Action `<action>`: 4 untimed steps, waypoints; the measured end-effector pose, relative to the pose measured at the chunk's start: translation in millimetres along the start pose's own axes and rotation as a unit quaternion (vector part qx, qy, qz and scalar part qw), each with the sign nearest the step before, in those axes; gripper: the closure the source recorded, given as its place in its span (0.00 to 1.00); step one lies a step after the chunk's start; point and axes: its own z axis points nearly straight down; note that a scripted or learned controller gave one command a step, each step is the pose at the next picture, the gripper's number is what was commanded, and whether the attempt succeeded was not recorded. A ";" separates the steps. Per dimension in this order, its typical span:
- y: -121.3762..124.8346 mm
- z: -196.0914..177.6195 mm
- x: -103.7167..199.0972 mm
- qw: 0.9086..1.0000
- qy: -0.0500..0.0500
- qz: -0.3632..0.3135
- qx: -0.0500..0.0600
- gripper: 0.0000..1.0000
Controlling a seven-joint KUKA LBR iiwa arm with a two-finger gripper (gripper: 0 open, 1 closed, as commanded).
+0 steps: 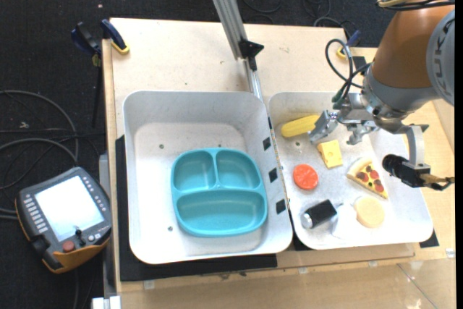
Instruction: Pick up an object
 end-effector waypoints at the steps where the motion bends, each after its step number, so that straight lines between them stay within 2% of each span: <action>1: 0.0 -0.1 0.0 1.000 0.000 0.000 0.000 0.00; 3: -8.3 125.5 -6.4 1.000 0.000 0.001 0.002 0.00; 4: -8.0 125.4 -6.1 1.000 0.000 0.001 0.000 0.00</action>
